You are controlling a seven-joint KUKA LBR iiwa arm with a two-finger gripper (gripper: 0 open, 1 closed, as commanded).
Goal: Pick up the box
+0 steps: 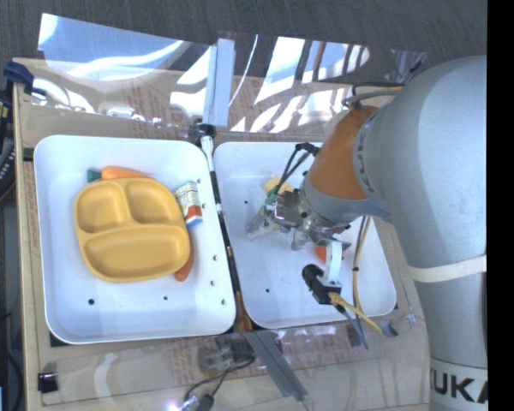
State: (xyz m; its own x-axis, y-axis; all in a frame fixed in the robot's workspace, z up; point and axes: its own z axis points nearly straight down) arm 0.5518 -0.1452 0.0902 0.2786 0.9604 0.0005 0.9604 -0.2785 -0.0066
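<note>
Where the pincer [278,214] hangs, right bin [373,294].

**Arm reaching in low, wrist bent down**

I am watching my grey arm [437,187] coming in from the right, its big body sitting near the camera. The orange band [338,165] is showing above the wrist, which is angling down and leftward. The gripper [278,217] is hanging low, its metal fingers too cluttered to read.
</note>
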